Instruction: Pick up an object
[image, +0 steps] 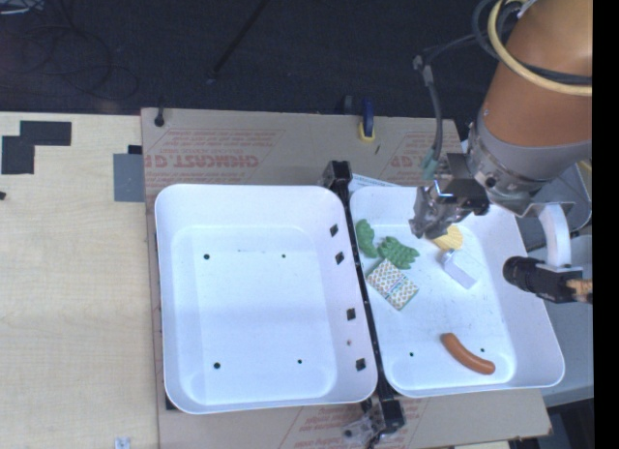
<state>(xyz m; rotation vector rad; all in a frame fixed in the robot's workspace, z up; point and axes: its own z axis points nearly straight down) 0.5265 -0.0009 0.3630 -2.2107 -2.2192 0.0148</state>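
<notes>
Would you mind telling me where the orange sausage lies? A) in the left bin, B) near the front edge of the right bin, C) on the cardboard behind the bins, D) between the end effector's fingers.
B: the sausage lies alone near the front edge of the right bin, well apart from the end effector farther back.

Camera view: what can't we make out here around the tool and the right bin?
- Tool: dark and small against the wrist; finger state unreadable.
- Yellow object: partly covered by the tool, so its shape and any contact are unclear.
- Green item: too small to identify.
- Patterned packet: print too fine to read.
- Right bin: far corner hidden behind the arm.
</notes>
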